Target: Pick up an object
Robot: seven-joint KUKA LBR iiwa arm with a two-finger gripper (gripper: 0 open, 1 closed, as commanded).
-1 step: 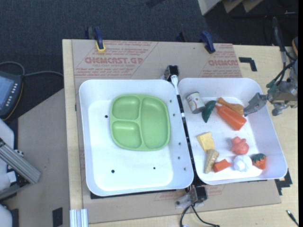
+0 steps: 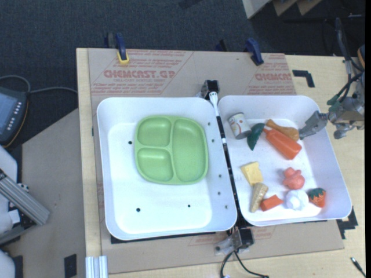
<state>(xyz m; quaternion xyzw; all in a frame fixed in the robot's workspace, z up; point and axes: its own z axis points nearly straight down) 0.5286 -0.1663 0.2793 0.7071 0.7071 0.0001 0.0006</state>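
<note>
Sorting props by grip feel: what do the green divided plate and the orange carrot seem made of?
The green divided plate looks like moulded plastic with a matte finish: uniform colour, soft rounded compartment ridges. The orange carrot seems to be smooth toy plastic, evenly coloured with a slight sheen; rubber is possible.

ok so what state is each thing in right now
green plate: flat in the left bin, nothing on it
carrot: lying in the right bin
cheese: lying flat
can: on its side
strawberry: at the bin's near right corner
hand: over the right bin's far right, holding nothing I can see
</note>
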